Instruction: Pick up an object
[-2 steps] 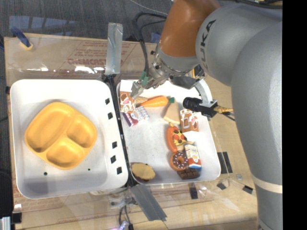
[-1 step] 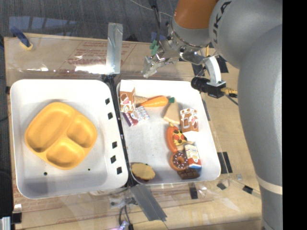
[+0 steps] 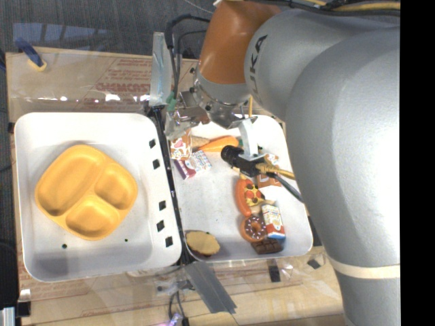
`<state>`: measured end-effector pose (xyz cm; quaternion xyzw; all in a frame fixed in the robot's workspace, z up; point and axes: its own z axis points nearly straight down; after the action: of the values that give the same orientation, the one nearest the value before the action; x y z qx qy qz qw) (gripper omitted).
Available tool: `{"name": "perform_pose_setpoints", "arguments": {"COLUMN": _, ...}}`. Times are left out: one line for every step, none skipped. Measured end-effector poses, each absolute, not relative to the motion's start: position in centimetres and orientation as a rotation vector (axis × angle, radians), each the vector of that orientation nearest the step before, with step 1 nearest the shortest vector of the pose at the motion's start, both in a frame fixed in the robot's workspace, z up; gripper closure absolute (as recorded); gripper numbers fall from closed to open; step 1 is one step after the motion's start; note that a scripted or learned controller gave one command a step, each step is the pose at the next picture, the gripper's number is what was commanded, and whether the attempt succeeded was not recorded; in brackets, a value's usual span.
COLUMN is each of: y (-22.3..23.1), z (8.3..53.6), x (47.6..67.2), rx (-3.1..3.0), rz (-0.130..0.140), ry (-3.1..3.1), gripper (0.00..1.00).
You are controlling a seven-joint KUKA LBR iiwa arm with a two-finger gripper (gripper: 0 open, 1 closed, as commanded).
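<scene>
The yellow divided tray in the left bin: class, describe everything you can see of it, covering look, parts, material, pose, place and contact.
The yellow divided tray is a rounded, four-sided dish that looks like smooth moulded plastic, slightly glossy. Raised ridges split it into three hollows: a long one along its upper left side and two smaller ones toward the lower right. It lies flat and open side up, turned cornerwise to the walls, on the floor of the shallow white left bin, roughly in the middle. It touches the bin floor and stands apart from the walls.
</scene>
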<state>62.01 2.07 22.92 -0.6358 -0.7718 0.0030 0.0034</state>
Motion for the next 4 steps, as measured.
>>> {"name": "perform_pose_setpoints", "arguments": {"y": -1.9, "z": 28.7, "x": 65.7, "rx": -2.201, "rz": 0.003, "ry": -2.243, "gripper": 1.0}}
{"name": "perform_pose_setpoints", "arguments": {"y": 3.0, "z": 24.4, "x": 59.2, "rx": -2.286, "rz": 0.009, "ry": -2.148, "gripper": 1.0}}
{"name": "perform_pose_setpoints", "arguments": {"y": -2.4, "z": 31.8, "x": 62.9, "rx": -2.411, "rz": -0.002, "ry": -2.017, "gripper": 1.0}}
{"name": "perform_pose_setpoints", "arguments": {"y": 5.1, "z": 26.8, "x": 55.1, "rx": -2.354, "rz": 0.009, "ry": -2.073, "gripper": 1.0}}
